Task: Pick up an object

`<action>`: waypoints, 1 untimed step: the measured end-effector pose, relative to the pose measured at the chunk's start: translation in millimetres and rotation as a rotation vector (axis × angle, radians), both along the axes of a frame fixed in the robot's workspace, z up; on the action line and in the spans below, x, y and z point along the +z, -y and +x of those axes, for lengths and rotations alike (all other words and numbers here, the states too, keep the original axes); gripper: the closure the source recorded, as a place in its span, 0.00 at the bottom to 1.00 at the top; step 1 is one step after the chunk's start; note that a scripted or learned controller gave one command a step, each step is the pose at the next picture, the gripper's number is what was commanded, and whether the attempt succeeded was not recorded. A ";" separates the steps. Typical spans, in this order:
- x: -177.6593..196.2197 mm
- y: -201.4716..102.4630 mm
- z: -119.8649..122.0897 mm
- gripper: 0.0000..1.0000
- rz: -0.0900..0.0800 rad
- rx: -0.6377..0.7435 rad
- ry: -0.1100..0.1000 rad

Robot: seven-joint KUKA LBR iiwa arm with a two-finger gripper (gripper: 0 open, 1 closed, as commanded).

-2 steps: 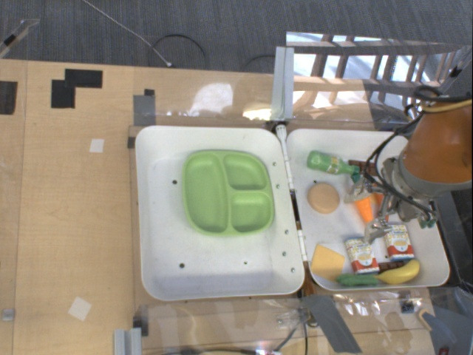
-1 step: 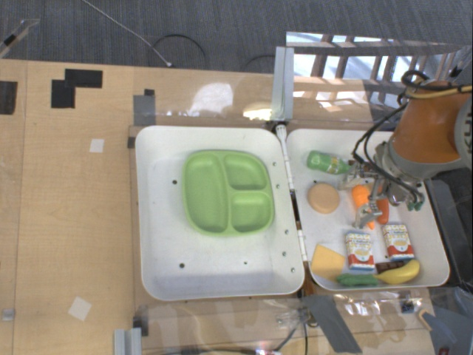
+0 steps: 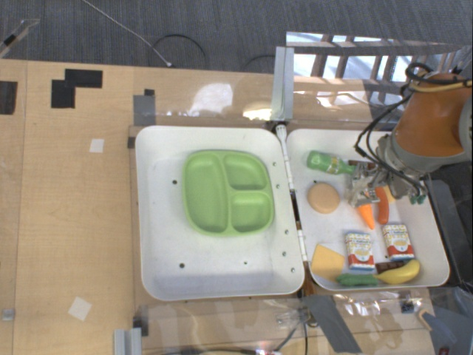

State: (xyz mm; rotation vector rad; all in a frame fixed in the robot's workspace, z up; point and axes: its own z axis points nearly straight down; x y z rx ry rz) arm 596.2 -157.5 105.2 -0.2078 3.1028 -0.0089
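The gripper [image 3: 362, 189] hangs low in the right bin [image 3: 442, 272], near its far edge, just beside the orange carrot [image 3: 366, 215]; I cannot tell how its jaws stand.

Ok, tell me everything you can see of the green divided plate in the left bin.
The green divided plate is a pale lime, rounded-square tray that looks like matte plastic. It has three compartments: one long one on the camera's left, two smaller ones stacked on the right. It lies flat and upright, open side up, roughly centred in the left bin, slightly toward the far side. Its compartments hold nothing. Only the bin floor touches it; the gripper is over the other bin.
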 end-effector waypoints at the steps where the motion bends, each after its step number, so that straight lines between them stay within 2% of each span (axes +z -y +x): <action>1: 78.2 50.0 -36.2 1.00 -0.008 0.326 -0.020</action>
